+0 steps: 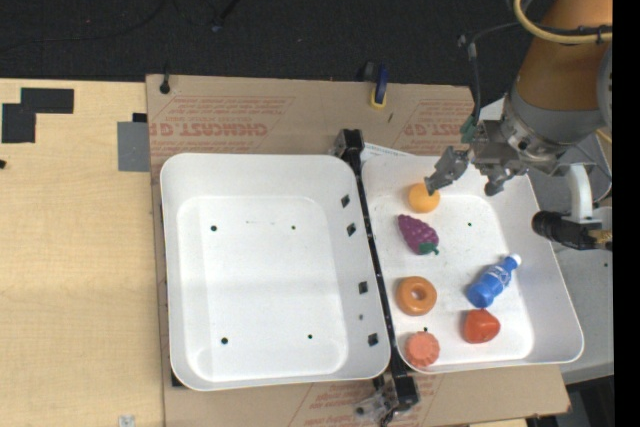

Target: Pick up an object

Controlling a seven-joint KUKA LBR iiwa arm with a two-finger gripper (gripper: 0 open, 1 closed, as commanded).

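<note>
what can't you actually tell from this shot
- Whether the hand touches the small orange round fruit: from the slanted camera view, one fingertip overlaps it.
- The far corner of the right white bin: the arm covers it.
- The blue plastic bottle label: too small.

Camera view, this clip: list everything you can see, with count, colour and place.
Left bin: one, white, bench left.
Right bin: one, white, bench right.
Orange fruit: one, orange, right bin, far end.
Grape bunch: one, purple, nearer than the orange fruit.
Doughnut: one, orange-brown, right bin, by the divider.
Bottle: one, blue with white cap, lying right of the doughnut.
Red toy: one, red, near end.
Round toy: one, salmon, near corner.
Arm: one, grey with orange band, from right.
Tool: one, grey, open above the orange fruit.
</note>
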